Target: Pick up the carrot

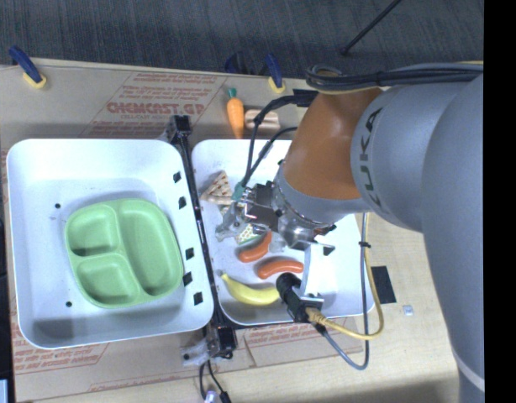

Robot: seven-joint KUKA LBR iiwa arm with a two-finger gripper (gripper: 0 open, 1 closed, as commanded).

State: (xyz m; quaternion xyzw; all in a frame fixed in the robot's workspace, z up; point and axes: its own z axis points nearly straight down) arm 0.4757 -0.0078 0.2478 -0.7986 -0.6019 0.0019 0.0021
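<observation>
The gripper (239,217) is hovering in the right bin (350,305) above a sausage (252,248). Its jaw state is unclear. The carrot (234,116) is lying outside, behind the bin.

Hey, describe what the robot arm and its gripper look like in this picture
The arm is bulky, rounded and grey, with a broad orange band above the wrist and dark KUKA lettering. Black cables loop along it, and a yellow cable trails below. The gripper is a small metallic assembly with black fittings.

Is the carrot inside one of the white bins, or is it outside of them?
Outside. The carrot lies on the cardboard just beyond the far rim of the right bin, while the gripper is inside that bin.
</observation>
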